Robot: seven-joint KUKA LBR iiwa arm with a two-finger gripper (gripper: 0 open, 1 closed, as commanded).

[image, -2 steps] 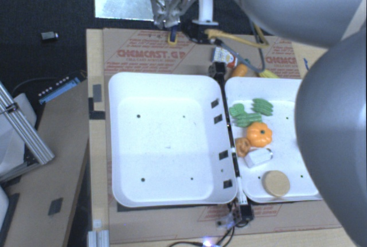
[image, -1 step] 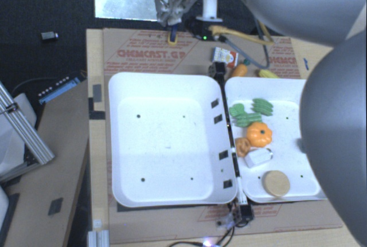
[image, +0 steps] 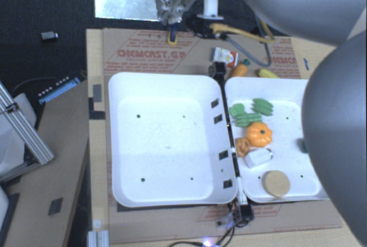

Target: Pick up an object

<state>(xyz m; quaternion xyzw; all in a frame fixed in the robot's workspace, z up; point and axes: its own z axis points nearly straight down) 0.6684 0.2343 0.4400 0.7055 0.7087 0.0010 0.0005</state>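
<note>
Grey arm point(image: 321, 68) huge across right side and far edge, hiding the right part of the right bin point(image: 287, 194). Left bin point(image: 163, 142) bare white, four small dark dots on its floor. Right bin holding the lot, clustered against the dividing rims: green leafy pieces point(image: 252, 112) farthest, orange pumpkin-like piece point(image: 260, 134) just nearer, small white block point(image: 258, 157) touching below it, tan round disc point(image: 277, 183) nearest of all. Small orange bit point(image: 242, 146) beside the pumpkin's left. Tool point(image: 172, 14) up at far edge, beyond both bins, over the cardboard sheet point(image: 149, 51) on the table; cannot tell whether closed or apart, tips too blurred; nothing seen between them. Key relation: candidate objects lie nearer and to the right of tool, well apart from it, diagonal run across the far rim of the right bin. Pumpkin piece roughly round, no long axis to favour; disc flat, likely harder to pinch. No pick begun, by the look of it.
</note>
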